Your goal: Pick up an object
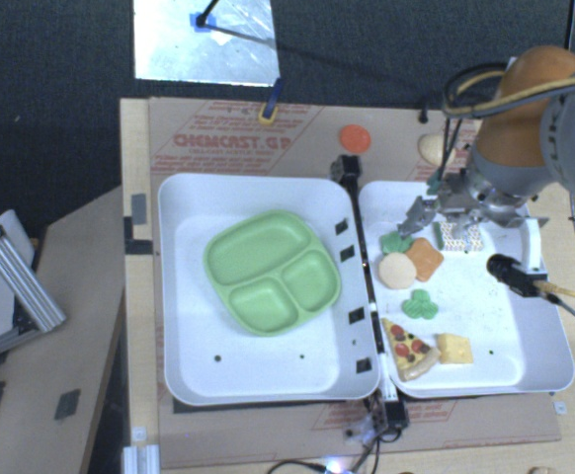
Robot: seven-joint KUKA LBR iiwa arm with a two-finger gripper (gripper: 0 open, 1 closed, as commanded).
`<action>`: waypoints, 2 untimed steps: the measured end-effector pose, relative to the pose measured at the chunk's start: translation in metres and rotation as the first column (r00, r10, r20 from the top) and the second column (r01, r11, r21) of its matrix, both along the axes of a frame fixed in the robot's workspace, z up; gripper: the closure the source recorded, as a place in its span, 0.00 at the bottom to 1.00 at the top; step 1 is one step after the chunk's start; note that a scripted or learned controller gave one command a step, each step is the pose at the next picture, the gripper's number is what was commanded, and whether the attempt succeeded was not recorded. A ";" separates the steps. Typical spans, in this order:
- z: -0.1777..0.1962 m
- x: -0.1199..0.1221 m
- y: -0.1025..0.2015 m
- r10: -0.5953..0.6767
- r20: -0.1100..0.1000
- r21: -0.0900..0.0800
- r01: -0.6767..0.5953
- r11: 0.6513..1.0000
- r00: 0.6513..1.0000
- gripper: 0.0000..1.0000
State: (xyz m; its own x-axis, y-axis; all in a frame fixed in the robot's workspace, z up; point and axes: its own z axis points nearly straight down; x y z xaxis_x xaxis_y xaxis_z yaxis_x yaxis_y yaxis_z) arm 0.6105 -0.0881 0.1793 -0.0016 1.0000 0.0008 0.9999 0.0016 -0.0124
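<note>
Grey arm is reaching into the right bin, likely because the toy food is lying there | hand is hanging over the orange piece and round tan piece; cannot tell if open or closed | green tray is sitting in the left bin | desk board is showing red writing "CHEMCAST GP"

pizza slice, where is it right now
The pizza slice lies in the right bin near its front left corner, beside the yellow cheese wedge and just below the green broccoli piece.

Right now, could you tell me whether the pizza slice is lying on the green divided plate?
No, the pizza slice lies in the right bin, away from the green plate.
</note>
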 end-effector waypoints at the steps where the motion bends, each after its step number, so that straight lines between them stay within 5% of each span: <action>1: 0.008 0.003 0.000 0.002 0.014 -0.001 -0.002 1.000 1.000 0.00; 2: -0.035 0.007 0.003 0.002 0.010 0.000 -0.002 1.000 1.000 0.00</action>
State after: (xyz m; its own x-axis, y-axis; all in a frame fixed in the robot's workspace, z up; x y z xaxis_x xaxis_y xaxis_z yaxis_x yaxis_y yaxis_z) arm 0.6177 -0.0855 0.1443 -0.0031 1.0000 0.0004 1.0000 0.0031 -0.0025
